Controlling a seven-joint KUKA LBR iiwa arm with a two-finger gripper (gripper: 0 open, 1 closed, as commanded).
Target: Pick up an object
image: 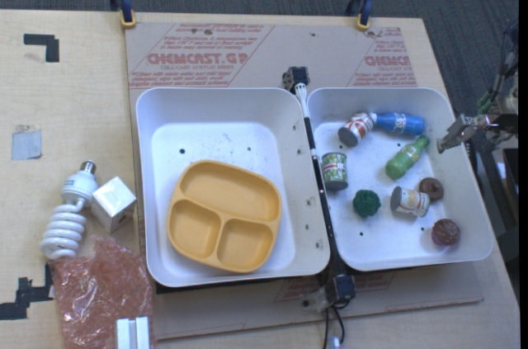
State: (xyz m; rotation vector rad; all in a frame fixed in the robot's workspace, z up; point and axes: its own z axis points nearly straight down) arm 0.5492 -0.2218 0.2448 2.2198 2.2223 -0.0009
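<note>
The right bin (pixel 470 191) holds several small items. A blue bottle (pixel 400 123) and a red-and-white can (pixel 356 129) lie at the back. A green bottle (pixel 407 157) lies tilted below them. A green can (pixel 334 171) stands by the left wall. Toward the front are a dark green ball (pixel 366 203), a tipped white can (pixel 410 201), a brown ring (pixel 431 189) and a brown ball (pixel 445 233). My gripper (pixel 459 133) hovers at the bin's right rim, apart from all of them and nearest the green bottle.
The left bin (pixel 157 174) holds a yellow divided tray (pixel 224 215). Left of the bins lie a spiral light bulb (pixel 66 215), a white cube (pixel 114 199) and a pink plastic bag (pixel 99 290). Two clamps (pixel 122 5) hold the board's back edge.
</note>
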